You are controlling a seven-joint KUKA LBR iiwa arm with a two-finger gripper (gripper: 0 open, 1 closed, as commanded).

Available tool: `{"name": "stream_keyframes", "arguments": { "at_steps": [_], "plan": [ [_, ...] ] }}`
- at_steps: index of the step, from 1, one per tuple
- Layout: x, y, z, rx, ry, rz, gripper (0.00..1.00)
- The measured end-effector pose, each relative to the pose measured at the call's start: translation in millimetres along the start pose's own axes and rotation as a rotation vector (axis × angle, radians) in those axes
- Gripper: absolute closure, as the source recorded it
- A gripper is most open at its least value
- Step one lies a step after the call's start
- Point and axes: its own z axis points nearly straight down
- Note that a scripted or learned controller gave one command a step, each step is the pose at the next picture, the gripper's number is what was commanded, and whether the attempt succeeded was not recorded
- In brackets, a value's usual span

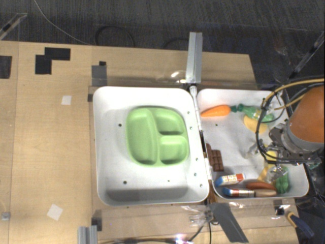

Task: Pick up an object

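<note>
The arm's orange-banded wrist hangs over the right side of the right bin [304, 189], and the end effector [270, 162] sits low beneath it among cables; whether it is wide or narrow I cannot tell. No object is seen in its grasp. The nearest candidates lie at the bin's near edge, just to the near-left of the end effector: a toy sausage [260, 185] and a marker-like tube [237, 192], both with long axes running left to right, and a small labelled packet [229, 179] (its print is too small to read). A chocolate bar [216, 160] lies further left, its long axis running near to far. The toy carrot [215, 111] rests at the far left corner, well apart. A green divided plate [156, 135] fills the left bin [109, 187] on the tabletop [45, 151].
</note>
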Motion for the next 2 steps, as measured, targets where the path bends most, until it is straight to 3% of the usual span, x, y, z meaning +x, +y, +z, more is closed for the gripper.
{"name": "stream_keyframes", "arguments": {
  "at_steps": [1,2],
  "plan": [
    [-33,32,0,0.004,-0.003,-0.248,0.0],
    [1,8,0,0.002,-0.004,-0.337,0.0]
  ]
}}
